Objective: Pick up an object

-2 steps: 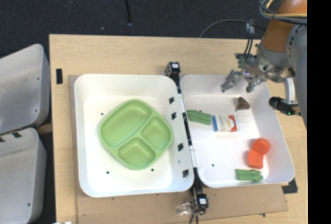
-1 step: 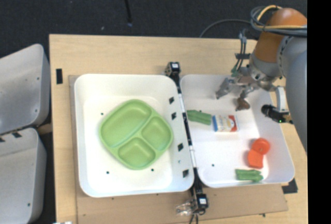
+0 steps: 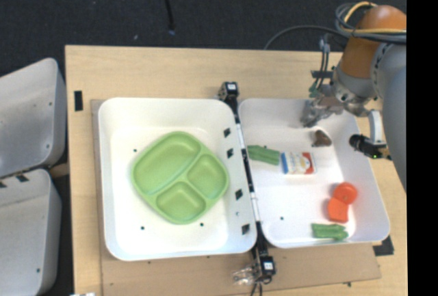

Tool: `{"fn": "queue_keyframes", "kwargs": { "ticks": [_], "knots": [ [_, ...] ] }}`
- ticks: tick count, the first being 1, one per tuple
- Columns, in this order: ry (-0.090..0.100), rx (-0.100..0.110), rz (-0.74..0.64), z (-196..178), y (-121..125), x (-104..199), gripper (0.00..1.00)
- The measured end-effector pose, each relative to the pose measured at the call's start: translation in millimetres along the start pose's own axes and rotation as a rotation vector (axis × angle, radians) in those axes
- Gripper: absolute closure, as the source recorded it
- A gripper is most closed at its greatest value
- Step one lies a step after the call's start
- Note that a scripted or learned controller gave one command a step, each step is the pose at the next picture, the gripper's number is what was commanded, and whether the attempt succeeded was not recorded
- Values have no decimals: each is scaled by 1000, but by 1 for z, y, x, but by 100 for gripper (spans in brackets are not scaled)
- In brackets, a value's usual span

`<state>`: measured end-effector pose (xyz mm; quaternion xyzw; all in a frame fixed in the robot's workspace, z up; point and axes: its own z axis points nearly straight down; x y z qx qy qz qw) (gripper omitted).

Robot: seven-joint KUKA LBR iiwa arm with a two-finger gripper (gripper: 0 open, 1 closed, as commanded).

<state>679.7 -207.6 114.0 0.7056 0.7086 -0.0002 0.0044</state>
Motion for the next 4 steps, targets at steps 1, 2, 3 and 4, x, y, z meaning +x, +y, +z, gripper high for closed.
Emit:
{"fn": "queue_keyframes", "kwargs": {
  "ticks": [1,2,3,4],
  "knots": [
    [4,1,5,-44,-1,-2,100],
    [4,0,10,-95,1,-13,100],
    [4,0,6,-146,2,-14,100],
    [7,3,-2,-154,3,39,100]
  ]
}}
